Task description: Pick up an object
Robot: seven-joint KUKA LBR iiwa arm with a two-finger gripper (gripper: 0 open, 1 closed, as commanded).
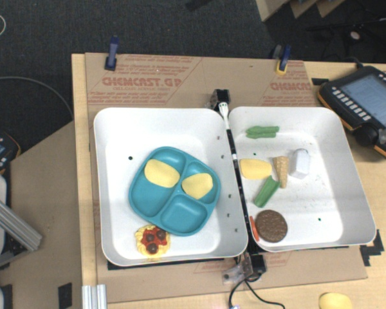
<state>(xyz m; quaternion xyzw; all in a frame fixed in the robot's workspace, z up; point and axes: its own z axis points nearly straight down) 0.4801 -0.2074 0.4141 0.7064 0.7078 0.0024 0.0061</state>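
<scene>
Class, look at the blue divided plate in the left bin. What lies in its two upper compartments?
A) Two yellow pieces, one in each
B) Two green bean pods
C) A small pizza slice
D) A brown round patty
A: the blue divided plate holds one yellow piece in its upper left compartment and another yellow piece in its upper right.

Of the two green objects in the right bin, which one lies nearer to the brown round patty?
The lower green piece, slanted just above the brown patty. The other green piece lies near the bin's far edge.

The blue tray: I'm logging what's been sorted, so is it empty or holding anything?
Holding things. The blue tray in the left bin has a yellow piece in one upper compartment and another beside it; its lower compartment is bare.
</scene>
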